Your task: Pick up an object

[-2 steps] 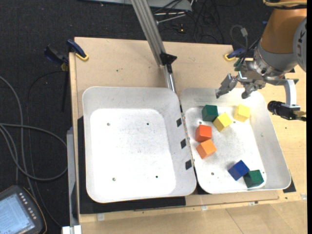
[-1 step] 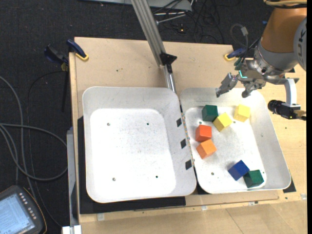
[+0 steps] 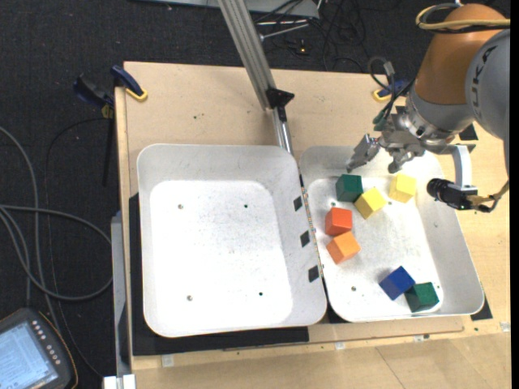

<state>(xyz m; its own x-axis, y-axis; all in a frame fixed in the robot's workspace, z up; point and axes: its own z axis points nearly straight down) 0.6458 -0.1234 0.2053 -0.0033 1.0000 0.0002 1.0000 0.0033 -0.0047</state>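
The right bin (image 3: 454, 241) holds several small blocks. A green block (image 3: 349, 187) lies near its back left, with a yellow block (image 3: 371, 203) just right of it and another yellow block (image 3: 402, 187) further right. A red-orange block (image 3: 339, 220) and an orange block (image 3: 344, 246) sit toward the bin's left side. A blue block (image 3: 396, 283) and a dark green block (image 3: 422, 296) lie at the front. My gripper (image 3: 377, 157) hangs open above the bin's back edge, over the green and yellow blocks, with nothing between its fingers.
The left bin (image 3: 162, 177) stands beside the right one. A slanted metal pole (image 3: 251, 47) crosses the back of the bench. Clamps sit at the bench's back left corner (image 3: 122, 83). A cable and connector (image 3: 454, 191) hang by the wrist.
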